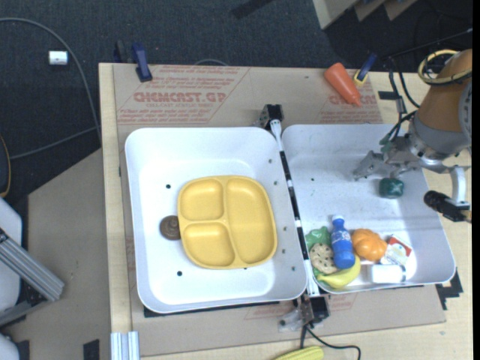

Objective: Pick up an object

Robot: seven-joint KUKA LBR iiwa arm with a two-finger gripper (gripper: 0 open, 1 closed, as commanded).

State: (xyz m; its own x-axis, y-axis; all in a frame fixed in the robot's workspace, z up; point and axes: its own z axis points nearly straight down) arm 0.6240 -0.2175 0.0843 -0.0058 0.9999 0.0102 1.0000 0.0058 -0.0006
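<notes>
Inside the left bin (150, 201), a yellow divided plate (225, 222); toys (352, 255) crowd the right bin (330, 156)

A brown disc (170, 227) lies half hidden under the yellow tray (226, 221).

Glossy yellow plastic tray (225, 221)

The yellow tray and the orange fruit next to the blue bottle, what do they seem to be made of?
The yellow tray looks like moulded plastic, matte with smooth rounded compartment edges. The orange fruit seems plastic too, probably a toy: uniform colour, slight sheen. Neither is certain from above.
</notes>
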